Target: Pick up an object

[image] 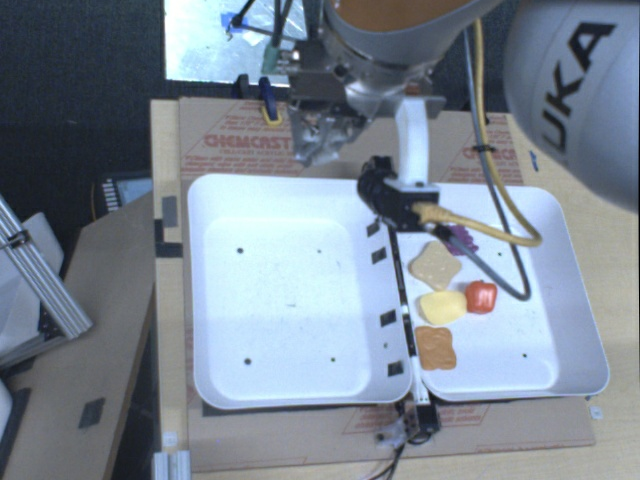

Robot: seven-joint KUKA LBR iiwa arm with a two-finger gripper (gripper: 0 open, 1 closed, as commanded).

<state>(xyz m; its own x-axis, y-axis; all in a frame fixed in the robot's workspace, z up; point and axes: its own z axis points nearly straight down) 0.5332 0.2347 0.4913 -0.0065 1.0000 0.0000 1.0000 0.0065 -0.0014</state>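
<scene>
Several small toy food pieces lie in the right bin, close to the divider: a tan slice, a yellow lump, a red piece and an orange-brown piece. A purple item peeks out behind the yellow cable. My gripper hangs high over the back edge of the left bin, away from all the pieces, with nothing visibly in it.
Both bins rest on a cardboard sheet on the bench. An aluminium frame stands at the left. The big grey arm body fills the upper right above the right bin.
</scene>
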